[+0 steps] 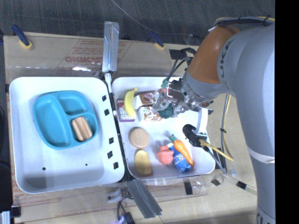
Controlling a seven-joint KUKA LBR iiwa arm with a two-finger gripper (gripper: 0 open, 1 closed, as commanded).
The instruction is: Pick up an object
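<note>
Over the right bin [211, 164], gripper [167, 107] hangs by the snack packet [150, 105]; can't tell its fingers' state. Center first, then descend straight.

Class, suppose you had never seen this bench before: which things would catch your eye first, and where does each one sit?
The big grey arm with its orange band reaches in from the right, its claw low over the right bin. In the left bin, a bright blue divided plate holds a brown sausage-like piece. The right bin's toy food also stands out: a yellow banana at the back, an orange carrot near the front.
</note>
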